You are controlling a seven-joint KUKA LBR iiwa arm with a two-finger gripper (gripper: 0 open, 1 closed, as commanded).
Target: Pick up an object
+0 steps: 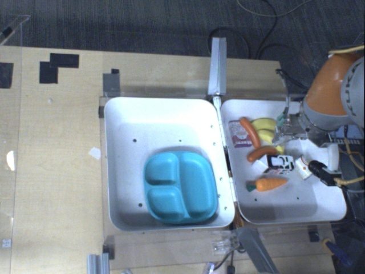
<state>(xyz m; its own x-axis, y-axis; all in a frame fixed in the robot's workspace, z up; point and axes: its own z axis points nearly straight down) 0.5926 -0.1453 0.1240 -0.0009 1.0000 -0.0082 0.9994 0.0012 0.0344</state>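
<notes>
The right bin point(296, 210) holds several small items. A yellow banana point(263, 129) lies beside a red sausage point(249, 131) and a maroon packet point(235, 133). A second red sausage point(261, 153) lies below them, with a black-and-white object point(280, 163) next to it. An orange carrot with a green top point(268, 184) sits nearer the front. My gripper point(283, 140) reaches down from the right, just right of the banana and above the second sausage. Its tip is hard to make out among the items.
The left bin point(131, 124) holds a blue compartment plate point(180, 186) in its front half. The grey and orange arm point(333, 99) hangs over the right bin's back right corner. A metal post point(218, 67) stands behind the divide between the bins.
</notes>
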